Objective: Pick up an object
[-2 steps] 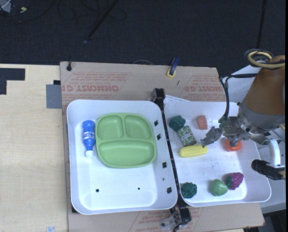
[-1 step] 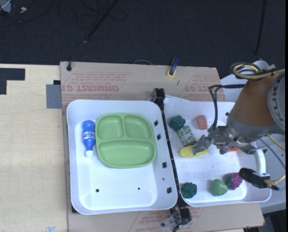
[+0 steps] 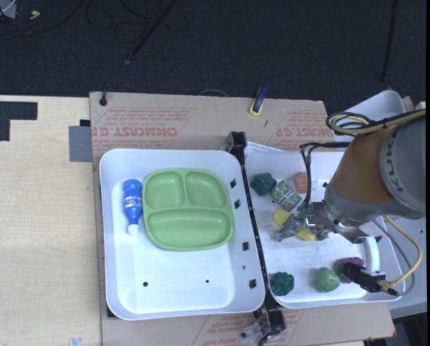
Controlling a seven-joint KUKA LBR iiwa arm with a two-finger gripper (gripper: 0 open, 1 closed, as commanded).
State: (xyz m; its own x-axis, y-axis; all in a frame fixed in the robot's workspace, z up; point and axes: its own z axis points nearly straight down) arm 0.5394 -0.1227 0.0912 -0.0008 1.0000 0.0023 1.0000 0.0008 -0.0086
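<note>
The arm reaches in from three o'clock and its claw (image 3: 296, 227) sits low in the right bin (image 3: 301, 300), down among a small heap of things at that bin's centre. I cannot tell whether the claw is open, closed or gripping anything; it is too small and tangled with the clutter. This looks like the grasp step itself, with nothing lifted yet.

The likeliest target is the yellow piece (image 3: 281, 216) just beside the claw at eleven o'clock, or the small labelled packet (image 3: 286, 192) a little farther toward twelve. A dark green lump (image 3: 262, 184) lies near the divider at ten o'clock, a reddish item (image 3: 301, 182) at one o'clock, and two green lumps (image 3: 282, 283) (image 3: 326, 279) sit along the six o'clock edge.

The next move calls for a firm closing on one piece and a straight lift clear of its neighbours.

The left bin (image 3: 172, 294) holds a green divided tray (image 3: 187, 209) and a blue bottle (image 3: 131, 204) at its nine o'clock side. The cardboard (image 3: 200, 125) on the desk (image 3: 34, 229) carries red print, seen upside down and not legible to me.
</note>
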